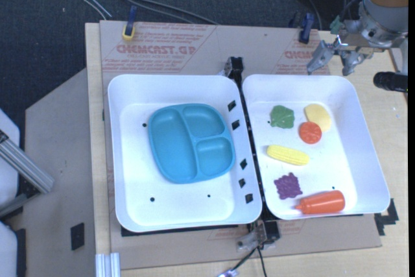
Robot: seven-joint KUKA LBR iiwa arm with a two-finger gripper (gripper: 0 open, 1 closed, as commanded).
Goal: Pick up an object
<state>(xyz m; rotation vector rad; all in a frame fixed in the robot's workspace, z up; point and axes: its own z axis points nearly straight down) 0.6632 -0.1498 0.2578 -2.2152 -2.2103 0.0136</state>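
White plastic gives you your landmark: take the right bin [363, 139] as the reference for everything else. Beside it, across the black divider, the left bin [130, 191] carries a blue sectioned plate [191, 143], which you can ignore for this pick. Above the right bin's far edge hangs the gripper [337, 56], its two fingers spread apart with nothing between them, clear of the bin and not yet over any object. Inside the right bin, going down in size: an orange carrot [321, 202] lies along the near wall, a yellow corn cob [288, 154] sits at the centre, then purple grapes [288, 186] between corn and carrot, a green leafy piece [282, 117] and a yellow piece [318, 114] toward the far wall, and a red tomato [310, 132] touching or just beside the yellow piece. You would do best, I judge, to aim at the corn: it stands apart from its neighbours. Set the fingers across its short width, descend straight, and close only once both fingers straddle it.
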